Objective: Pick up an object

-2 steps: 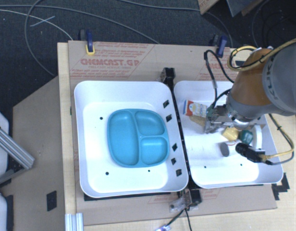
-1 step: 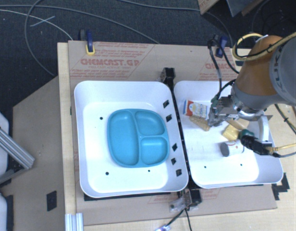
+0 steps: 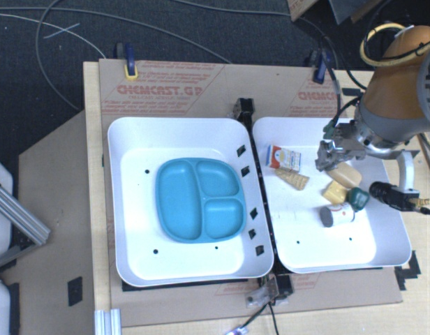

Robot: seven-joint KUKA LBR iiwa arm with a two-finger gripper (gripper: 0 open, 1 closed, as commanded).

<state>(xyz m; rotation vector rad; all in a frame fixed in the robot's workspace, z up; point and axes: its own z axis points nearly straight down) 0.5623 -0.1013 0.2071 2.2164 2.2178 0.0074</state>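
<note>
— Blue is the one colour we see in the left bin point(image 3: 124, 187): a single sectioned plate point(image 3: 200, 199) with three compartments, lying flat near the middle.

— And the right bin point(image 3: 382, 246)? We count five small things there, all in its far half.

— Agreed. One red-and-white packet point(image 3: 283, 158) on the left, its long axis running left to right. Just near of it, one tan wafer-like piece point(image 3: 292, 180), slanted, its long axis going from far-left to near-right. Then one pale yellow block point(image 3: 340, 181) toward the right, tilted, long axis from near-left to far-right.

— Touching that block on its right we see one dark green round thing point(image 3: 357, 199), and nearer to us one small grey-and-white piece point(image 3: 335, 216) with a dab of red, lying left to right.

— Where do we put the jaws point(image 3: 329, 155)?

— Over the far part of the right bin, above the far end of the yellow block, between it and the packet. The grey arm point(image 3: 396, 89) with its orange band comes in from the right.

— Released or clenched?

— We cannot tell; the metal parts blur together there, and we see nothing clearly held between them.

— One bench point(image 3: 166, 82), two bins, side by side.
</note>
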